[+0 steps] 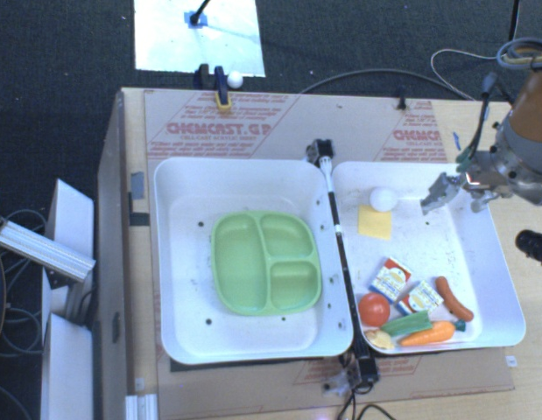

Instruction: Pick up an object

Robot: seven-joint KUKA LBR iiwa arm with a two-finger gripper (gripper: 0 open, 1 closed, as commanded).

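now we are looking down at two white bins side by side, and our gripper (pixel 448 192) is hanging over the upper part of the right bin (pixel 507 274), reaching in from the right. its two fingers are standing a little apart, and we are seeing nothing between them, so we are judging that it is holding no thing at this moment.

in the right bin a white ball (pixel 383 199) is lying near the top, touching the yellow cheese slice (pixel 375 223) just below it. both are near the gripper, a little to its left. lower in the bin, two small cartons (pixel 390 280), a tomato (pixel 374 309), a sausage (pixel 454 298), a carrot (pixel 428 333) and a green vegetable (pixel 406 324) are crowding together at the front edge. the left bin (pixel 183 199) is carrying a green divided plate (pixel 265 262).

we are thinking the ball is the nearest choice. it is probably light and smooth, so it could roll away; we would be closing on its widest middle. the cheese slice is looking flat and thin, hard to get fingers under. the cartons are probably light and stiff, with flat sides good for taking hold, but they are sitting tight among the other things.
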